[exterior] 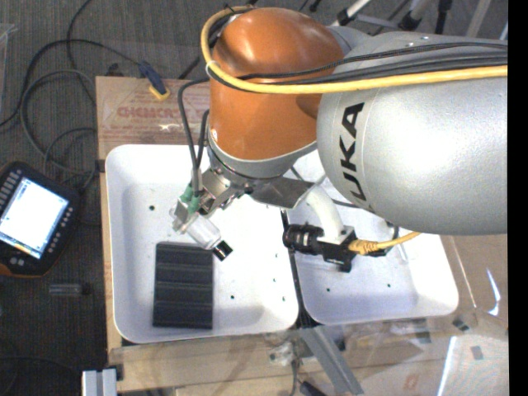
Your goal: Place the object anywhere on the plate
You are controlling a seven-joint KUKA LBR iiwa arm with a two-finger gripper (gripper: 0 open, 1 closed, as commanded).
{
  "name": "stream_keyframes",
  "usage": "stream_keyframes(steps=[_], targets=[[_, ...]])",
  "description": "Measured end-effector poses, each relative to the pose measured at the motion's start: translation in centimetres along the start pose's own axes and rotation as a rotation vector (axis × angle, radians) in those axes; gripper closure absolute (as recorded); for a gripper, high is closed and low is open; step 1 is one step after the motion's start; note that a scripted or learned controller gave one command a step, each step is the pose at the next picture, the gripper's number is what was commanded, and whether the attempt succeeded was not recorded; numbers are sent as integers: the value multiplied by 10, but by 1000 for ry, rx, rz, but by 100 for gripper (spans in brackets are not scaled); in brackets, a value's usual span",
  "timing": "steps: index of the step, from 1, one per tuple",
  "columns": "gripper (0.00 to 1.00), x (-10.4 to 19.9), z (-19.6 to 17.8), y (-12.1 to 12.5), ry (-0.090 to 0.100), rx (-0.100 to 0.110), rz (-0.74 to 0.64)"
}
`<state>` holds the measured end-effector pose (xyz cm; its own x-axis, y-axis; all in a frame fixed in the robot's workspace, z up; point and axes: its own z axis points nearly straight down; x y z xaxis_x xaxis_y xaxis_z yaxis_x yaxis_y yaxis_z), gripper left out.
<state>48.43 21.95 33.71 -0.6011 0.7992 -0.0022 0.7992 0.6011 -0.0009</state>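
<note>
I've got the arm (363,130) over the left bin (132,180), jaws (198,221) centre-left of frame, just above the dark ribbed plate (183,285) at lower left. Can't tell jaw state or see the object clearly. Judging approach step; next: confirm grip, then lower onto plate.

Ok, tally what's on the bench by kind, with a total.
White bins: 2 (left bin, right bin)
Black ribbed plate: 1, lying in the left bin
Gripper: 1, over the left bin just above the plate
Total: 4
</note>
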Motion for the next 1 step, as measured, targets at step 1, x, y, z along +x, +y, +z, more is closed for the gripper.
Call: stream_keyframes(steps=[1], targets=[[100,-2,81,8,2,2,-135]])
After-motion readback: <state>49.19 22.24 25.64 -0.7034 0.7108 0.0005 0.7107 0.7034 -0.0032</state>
